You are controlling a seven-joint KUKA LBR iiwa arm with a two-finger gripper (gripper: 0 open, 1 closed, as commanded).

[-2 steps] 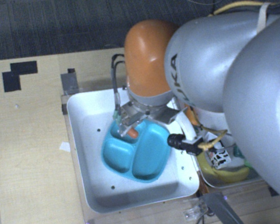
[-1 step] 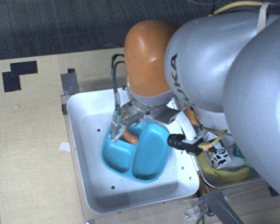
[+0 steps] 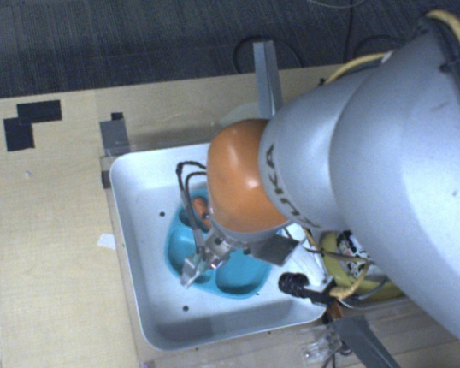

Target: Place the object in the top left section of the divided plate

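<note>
Gripper (image 3: 193,270) was seen low over blue divided plate (image 3: 181,245) in white bin (image 3: 142,201); jaws' state could not be told.

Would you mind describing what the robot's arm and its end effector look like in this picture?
The arm is bulky, rounded and light grey, with a glossy orange band above the wrist and part of dark lettering on the grey beside it. Thin black cables loop down to the small metallic end effector. A yellowish cable runs along the upper arm.

Counted one white bin (image 3: 151,260), one blue plate (image 3: 179,246), one arm (image 3: 367,174), one gripper (image 3: 193,269).
</note>
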